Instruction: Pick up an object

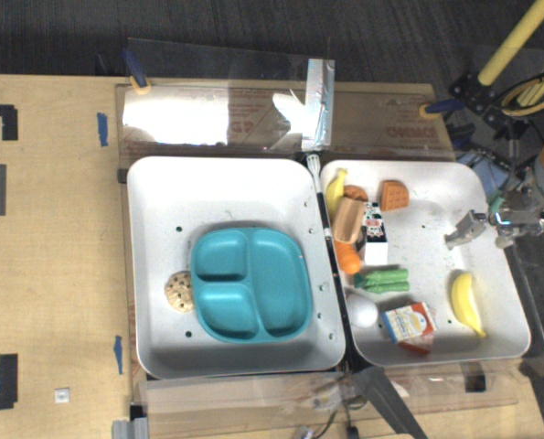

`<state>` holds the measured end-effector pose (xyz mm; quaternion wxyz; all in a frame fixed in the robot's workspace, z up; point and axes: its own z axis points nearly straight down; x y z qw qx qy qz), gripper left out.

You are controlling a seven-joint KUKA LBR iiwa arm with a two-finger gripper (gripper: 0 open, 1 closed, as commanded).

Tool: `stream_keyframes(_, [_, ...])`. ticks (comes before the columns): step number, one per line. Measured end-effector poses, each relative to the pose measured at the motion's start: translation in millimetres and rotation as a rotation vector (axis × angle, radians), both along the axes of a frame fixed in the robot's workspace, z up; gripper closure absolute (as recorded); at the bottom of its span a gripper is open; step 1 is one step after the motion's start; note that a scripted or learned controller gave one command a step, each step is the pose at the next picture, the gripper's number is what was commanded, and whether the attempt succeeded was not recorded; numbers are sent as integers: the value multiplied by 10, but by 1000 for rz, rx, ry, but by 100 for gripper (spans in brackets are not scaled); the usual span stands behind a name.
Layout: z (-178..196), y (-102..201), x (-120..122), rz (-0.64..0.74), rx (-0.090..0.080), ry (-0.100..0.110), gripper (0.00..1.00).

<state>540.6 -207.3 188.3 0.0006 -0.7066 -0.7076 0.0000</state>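
Teal tray (250, 283), speckled tan cookie (179, 292), yellow banana (466, 304), green pepper (382, 280).

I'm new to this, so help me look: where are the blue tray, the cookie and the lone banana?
blue tray (250, 283): camera view, middle divider.
cookie (179, 291): camera view, its centre.
lone banana (466, 303): camera view, mid-body.

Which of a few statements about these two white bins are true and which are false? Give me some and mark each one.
1. The teal three-compartment plastic tray lies in the left white bin. True.
2. The round speckled cookie sits inside one of the tray's compartments. False: it lies on the bin floor beside the tray's left edge.
3. A yellow toy banana lies in the right white bin. True.
4. The claw is over the left bin. False: it is over the right bin, near its right side.
5. The green toy vegetable lies in the left bin. False: it is in the right bin.
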Motion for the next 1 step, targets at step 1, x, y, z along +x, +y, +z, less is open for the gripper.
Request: stream_keyframes(1, [-918,69,-502,-5,2,7,0])
